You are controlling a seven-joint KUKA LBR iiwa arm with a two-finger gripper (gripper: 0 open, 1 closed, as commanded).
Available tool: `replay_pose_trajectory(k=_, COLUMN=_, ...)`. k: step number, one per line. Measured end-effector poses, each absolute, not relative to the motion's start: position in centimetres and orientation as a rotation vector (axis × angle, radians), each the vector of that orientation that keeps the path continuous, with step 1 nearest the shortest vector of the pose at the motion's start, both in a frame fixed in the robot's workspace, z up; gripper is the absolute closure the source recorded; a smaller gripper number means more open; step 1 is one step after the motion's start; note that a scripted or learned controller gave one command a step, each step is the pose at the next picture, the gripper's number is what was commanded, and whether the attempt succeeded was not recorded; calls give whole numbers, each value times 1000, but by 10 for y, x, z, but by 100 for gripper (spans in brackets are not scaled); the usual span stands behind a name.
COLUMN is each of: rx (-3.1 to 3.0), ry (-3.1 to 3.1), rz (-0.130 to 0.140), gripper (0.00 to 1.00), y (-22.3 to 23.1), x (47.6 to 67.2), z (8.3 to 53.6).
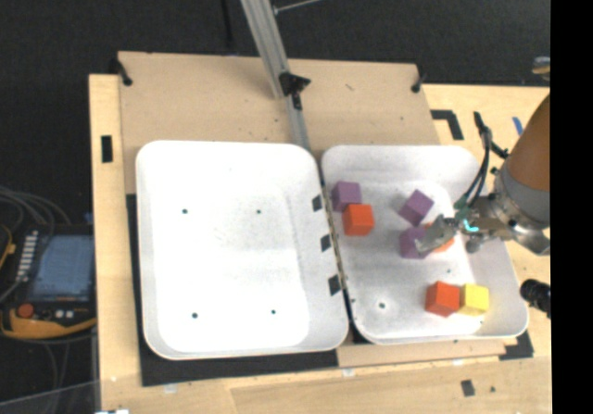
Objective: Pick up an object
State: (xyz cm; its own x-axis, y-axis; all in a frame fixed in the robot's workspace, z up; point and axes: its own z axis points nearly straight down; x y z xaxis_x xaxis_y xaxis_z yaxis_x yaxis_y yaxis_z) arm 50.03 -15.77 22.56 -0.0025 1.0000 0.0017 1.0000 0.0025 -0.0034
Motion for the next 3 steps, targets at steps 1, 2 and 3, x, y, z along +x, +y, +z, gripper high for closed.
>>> replay_pose_trajectory(k=1, rx=-2221, ry=-2223, rz=-2, gripper=0, y=-158, x=501, z=228)
replay_pose_trajectory(k=2, rx=-2223, ry=-2217, rz=5, gripper=0, y=-159, x=507, z=183)
replay_pose_trajectory(k=3, rx=-2221, ry=-2218, rz=5, gripper=0, y=-154, x=500, z=137)
